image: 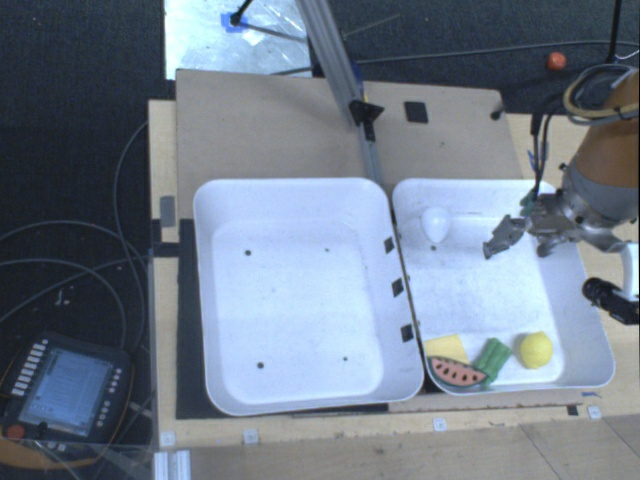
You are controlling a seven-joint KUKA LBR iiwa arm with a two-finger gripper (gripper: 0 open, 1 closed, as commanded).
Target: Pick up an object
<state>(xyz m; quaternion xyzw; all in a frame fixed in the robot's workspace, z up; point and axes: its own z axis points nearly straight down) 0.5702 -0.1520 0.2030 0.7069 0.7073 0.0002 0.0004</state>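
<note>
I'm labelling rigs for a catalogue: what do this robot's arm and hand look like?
The arm is grey with an orange band above the wrist. A black cable runs down beside it. The hand is dark grey metal, ending in two thin fingers.

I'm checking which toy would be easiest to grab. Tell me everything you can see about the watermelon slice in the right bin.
The watermelon slice is a small wedge-shaped toy, plastic by its look, with a red face dotted with dark seeds and a thin green rind along its curved lower edge. It lies flat on the floor of the right white bin, in the near left corner by the wall. A yellow block sits just behind it and a green ridged piece at its right end; contact with either is unclear. The gripper is well away from it.
</note>
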